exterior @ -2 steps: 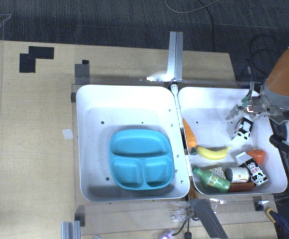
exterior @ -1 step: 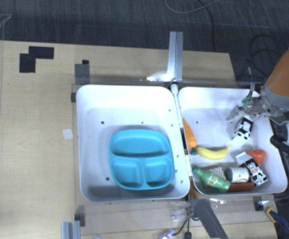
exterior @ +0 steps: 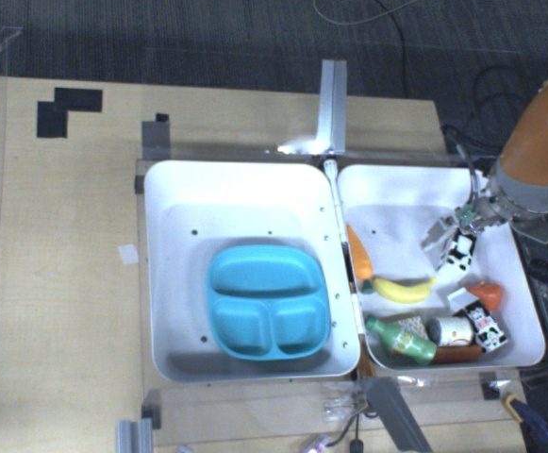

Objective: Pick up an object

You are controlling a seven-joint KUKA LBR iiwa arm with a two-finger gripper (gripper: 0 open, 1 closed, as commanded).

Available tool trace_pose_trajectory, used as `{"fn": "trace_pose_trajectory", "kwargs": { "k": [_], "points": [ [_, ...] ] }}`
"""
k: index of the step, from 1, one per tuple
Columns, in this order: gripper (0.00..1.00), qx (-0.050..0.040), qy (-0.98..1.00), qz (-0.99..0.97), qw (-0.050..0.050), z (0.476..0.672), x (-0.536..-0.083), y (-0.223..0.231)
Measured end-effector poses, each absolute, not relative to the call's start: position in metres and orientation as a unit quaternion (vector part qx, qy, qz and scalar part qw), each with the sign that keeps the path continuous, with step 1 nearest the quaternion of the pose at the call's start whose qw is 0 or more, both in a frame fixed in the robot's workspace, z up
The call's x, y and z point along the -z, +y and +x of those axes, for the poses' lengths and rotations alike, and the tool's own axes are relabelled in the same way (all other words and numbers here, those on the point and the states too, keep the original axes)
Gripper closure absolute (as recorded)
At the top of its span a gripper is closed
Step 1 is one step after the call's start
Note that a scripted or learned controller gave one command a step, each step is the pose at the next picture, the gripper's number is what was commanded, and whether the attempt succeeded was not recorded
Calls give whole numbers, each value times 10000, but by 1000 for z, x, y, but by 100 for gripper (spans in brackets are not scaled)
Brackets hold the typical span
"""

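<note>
My gripper (exterior: 451, 229) hangs over the upper middle of the right bin (exterior: 387, 192), reaching in from the right below the arm's orange band. A small black-and-white cow-patterned object (exterior: 459, 252) lies right under it, touching or nearly touching it. Whether it is gripped I cannot tell. Lower in the same bin lie a yellow banana (exterior: 404, 291), an orange carrot (exterior: 359, 255) along the left wall, a green bottle (exterior: 402, 339), a small can (exterior: 451, 330), a second cow-patterned piece (exterior: 487, 327) and an orange-red item (exterior: 487, 296).
The left bin (exterior: 174, 196) holds a blue divided plate (exterior: 268, 301) towards its front. A metal post (exterior: 333, 102) rises behind the divider between the bins. Cables lie on the dark floor beyond the bench.
</note>
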State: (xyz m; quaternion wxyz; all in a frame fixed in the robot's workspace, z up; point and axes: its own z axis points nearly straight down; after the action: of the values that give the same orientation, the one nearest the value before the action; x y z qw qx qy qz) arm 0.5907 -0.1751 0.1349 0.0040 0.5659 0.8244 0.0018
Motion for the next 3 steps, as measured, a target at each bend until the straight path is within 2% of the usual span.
{"fn": "trace_pose_trajectory", "kwargs": {
  "k": [1,2,3],
  "points": [
    [0,-63,8279,5606,192,611,-116,-196],
    [0,-94,8203,5714,208,635,-108,-204],
    [0,-24,8233,5676,57,657,-90,-204]
  ]
}}
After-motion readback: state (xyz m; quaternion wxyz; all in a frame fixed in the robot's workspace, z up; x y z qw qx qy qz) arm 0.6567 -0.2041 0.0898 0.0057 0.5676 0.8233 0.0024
